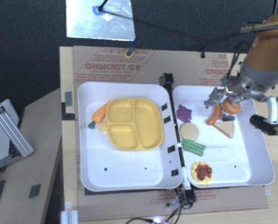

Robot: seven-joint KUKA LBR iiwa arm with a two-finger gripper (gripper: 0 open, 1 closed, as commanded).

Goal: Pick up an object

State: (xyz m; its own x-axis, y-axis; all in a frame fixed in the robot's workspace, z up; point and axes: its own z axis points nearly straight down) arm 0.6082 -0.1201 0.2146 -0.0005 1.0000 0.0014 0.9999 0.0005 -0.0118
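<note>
My gripper hangs low over the back of the right bin, at the end of the grey arm with its orange band. Just beneath it lie an orange sausage and a rounded orange piece, with a pale bread wedge in front of them. Whether the gripper touches any of them cannot be told from this angle. Also in the right bin are purple grapes, a round tan cracker, green beans and a small tart with red topping.
The left bin holds a yellow divided plate and a carrot by the plate's left rim. A black divider runs between the bins. A black fitting sits at the right bin's right rim.
</note>
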